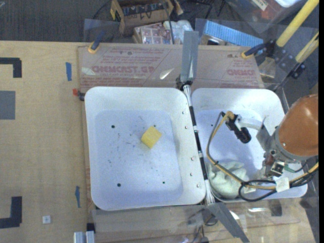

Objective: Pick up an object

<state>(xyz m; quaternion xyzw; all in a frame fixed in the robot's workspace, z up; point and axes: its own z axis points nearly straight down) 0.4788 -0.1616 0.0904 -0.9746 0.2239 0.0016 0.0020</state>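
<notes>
Two white bins sit side by side on the worktop. A yellow block (151, 137) lies near the middle of the left bin (101, 105), apart from everything else. Over the right bin (253, 103) the arm (299, 128) hangs low at the near right corner, beside a pale whitish object (229, 178) by that bin's near edge. Whether the hand is open or closed I cannot tell. Nothing appears lifted, so the pick looks undone.
</notes>
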